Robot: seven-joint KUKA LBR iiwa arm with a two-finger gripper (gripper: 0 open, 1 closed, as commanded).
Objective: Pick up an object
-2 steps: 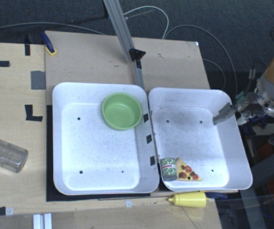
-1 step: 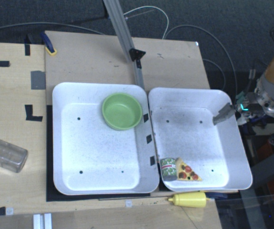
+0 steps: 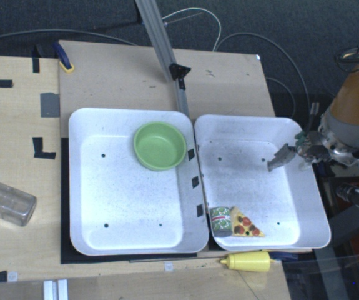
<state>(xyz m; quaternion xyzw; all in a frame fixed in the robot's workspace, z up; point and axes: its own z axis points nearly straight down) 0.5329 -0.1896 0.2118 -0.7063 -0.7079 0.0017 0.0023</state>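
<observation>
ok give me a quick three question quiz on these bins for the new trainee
1. True or false: the round green plastic bowl sits in the left white bin.
2. Which thing lies outside both bins, by the near edge? A) yellow squeeze bottle B) toy pizza slice C) green bowl
3. Fill in: the pincer hangs over the ____ white bin.

Key: 1 true; 2 A; 3 right.

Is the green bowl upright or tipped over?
Upright. The green bowl sits in the left bin near its top right corner, mouth facing up, full round rim and hollow inside visible.
</observation>
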